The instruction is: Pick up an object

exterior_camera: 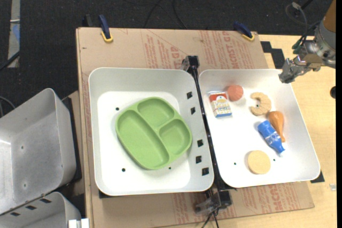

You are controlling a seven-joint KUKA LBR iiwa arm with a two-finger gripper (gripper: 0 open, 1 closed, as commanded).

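Observation:
The right bin (299, 168) holds several small items: a white and red carton (219, 104), a reddish ball (234, 93), a tan curved pastry (260, 103), an orange carrot (277, 123), a blue bottle (270, 136) and a round tan cookie (258, 162). My gripper (289, 73) hangs at the bin's upper right corner, above its rim and apart from all the items. Nothing shows between its fingers.
The left bin (101, 168) holds a green divided plate (154, 132). A grey plastic tub (32, 141) stands off the bench at the left. Clamps (106, 32) hold the cardboard base at the back. Cables lie on the dark floor behind.

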